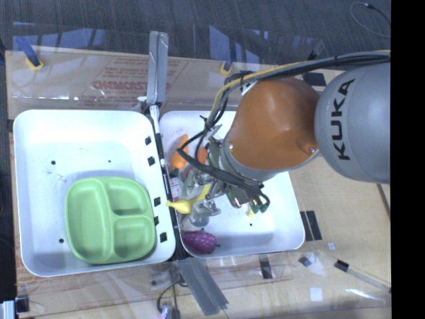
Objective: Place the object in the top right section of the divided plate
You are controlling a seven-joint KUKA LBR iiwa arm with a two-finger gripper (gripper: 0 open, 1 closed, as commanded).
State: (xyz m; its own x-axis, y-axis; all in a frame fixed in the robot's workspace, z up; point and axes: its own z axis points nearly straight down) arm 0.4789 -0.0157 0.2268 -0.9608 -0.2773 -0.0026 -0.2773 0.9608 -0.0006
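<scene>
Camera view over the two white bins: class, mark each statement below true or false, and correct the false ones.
1. The green divided plastic plate lies in the left white bin. True.
2. The purple grape-like toy rests on the plate. False: it lies in the right white bin, near its front edge.
3. The grey arm with the orange band hangs over the right bin. True.
4. An orange carrot-like toy sits in the left bin. False: it is in the right bin.
5. All the plate's sections hold toys. False: they look bare.
</scene>
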